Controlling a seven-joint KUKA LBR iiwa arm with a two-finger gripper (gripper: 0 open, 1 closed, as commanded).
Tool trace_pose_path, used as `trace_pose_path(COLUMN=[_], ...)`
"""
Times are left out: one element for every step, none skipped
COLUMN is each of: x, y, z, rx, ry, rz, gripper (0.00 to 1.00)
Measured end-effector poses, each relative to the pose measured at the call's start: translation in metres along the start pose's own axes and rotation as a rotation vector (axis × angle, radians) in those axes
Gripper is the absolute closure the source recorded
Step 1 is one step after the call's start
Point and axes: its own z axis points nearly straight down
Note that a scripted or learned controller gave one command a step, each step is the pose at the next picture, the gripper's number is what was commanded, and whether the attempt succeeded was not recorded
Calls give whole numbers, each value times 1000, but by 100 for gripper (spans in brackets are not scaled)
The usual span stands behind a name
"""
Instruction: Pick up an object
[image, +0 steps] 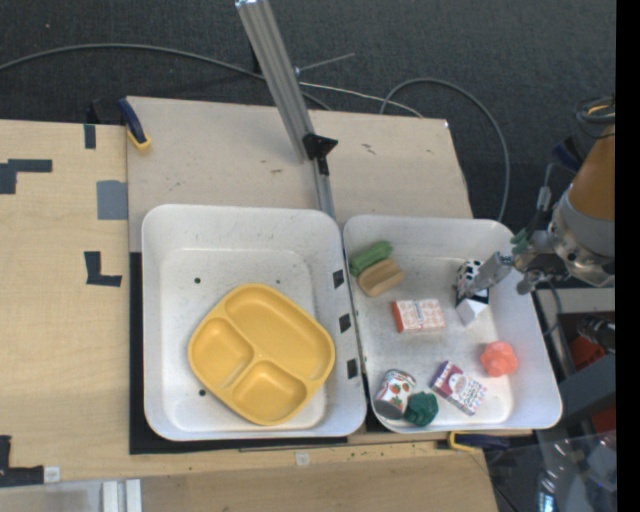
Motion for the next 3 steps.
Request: trace_pose_path(x=[0,-1,8], y=[0,-1,3], z=[0,44,96], rx=[0,4,5], ry=[0,-1,0], rz=[0,1,1], gripper=[0,0,0])
